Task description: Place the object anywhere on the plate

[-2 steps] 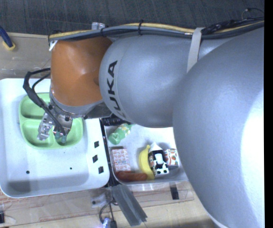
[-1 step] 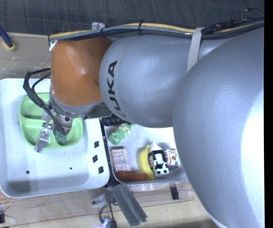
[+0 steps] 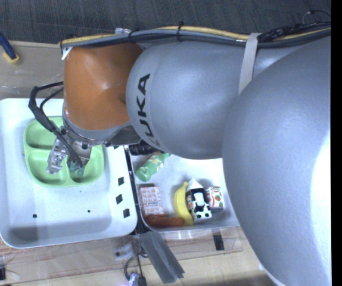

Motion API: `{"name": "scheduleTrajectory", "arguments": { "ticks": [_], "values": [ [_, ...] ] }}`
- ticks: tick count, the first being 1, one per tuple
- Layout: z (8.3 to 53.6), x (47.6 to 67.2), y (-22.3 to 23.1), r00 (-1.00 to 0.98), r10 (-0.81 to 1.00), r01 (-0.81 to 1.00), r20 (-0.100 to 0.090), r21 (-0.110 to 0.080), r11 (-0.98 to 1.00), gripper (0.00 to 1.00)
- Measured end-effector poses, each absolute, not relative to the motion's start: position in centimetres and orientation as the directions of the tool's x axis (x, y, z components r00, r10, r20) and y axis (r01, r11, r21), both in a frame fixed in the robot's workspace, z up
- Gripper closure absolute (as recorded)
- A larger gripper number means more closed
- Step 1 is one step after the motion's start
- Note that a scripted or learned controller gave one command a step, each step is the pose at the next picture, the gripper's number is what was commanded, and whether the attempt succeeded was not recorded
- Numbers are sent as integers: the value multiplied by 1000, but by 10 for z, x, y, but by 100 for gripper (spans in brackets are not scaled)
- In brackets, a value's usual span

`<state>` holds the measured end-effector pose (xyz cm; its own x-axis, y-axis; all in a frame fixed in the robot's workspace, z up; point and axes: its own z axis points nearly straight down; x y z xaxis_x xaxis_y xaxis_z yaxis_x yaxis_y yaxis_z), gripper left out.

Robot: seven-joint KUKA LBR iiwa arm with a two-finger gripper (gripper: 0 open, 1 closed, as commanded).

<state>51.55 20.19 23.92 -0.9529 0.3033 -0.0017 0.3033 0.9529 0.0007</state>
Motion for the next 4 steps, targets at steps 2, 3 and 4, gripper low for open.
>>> {"name": "scheduleTrajectory", "arguments": {
  "ticks": [2,3,4],
  "values": [
    [231,476,218,-958,288,288,1,-2,958,0],
    [240,477,219,-959,284,284,1,-2,959,100],
    [240,477,219,-959,284,284,1,-2,959,0]
  ]
}}
